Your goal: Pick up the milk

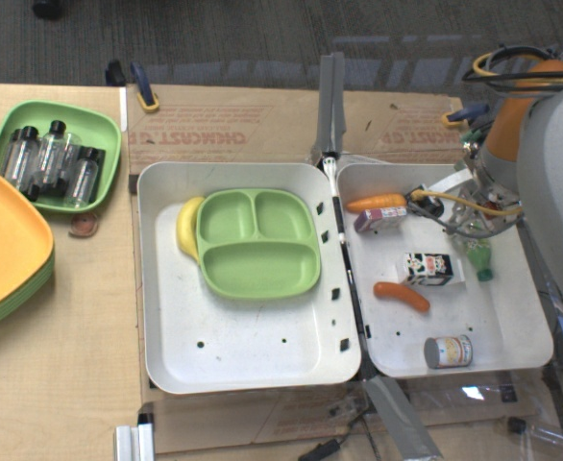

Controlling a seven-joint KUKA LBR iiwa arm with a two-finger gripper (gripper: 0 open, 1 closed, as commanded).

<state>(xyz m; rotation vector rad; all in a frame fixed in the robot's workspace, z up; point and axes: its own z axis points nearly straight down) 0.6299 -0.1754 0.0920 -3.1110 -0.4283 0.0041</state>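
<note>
The milk [428,268] is a small white carton with black cow patches. It lies on its side near the middle of the right bin [512,353]. My gripper [471,217] hangs over the bin's far right part, amid cables, up and to the right of the carton and apart from it. Nothing shows between the gripper and the milk.
In the right bin lie a carrot [377,202], a purple packet [380,219], a red sausage [402,296], a tin can [449,351] and a green item [480,259]. The left bin [166,353] holds a green divided plate [257,243] over a yellow piece [186,227]. A green tray of bottles [56,157] and orange plates [8,248] sit at left.
</note>
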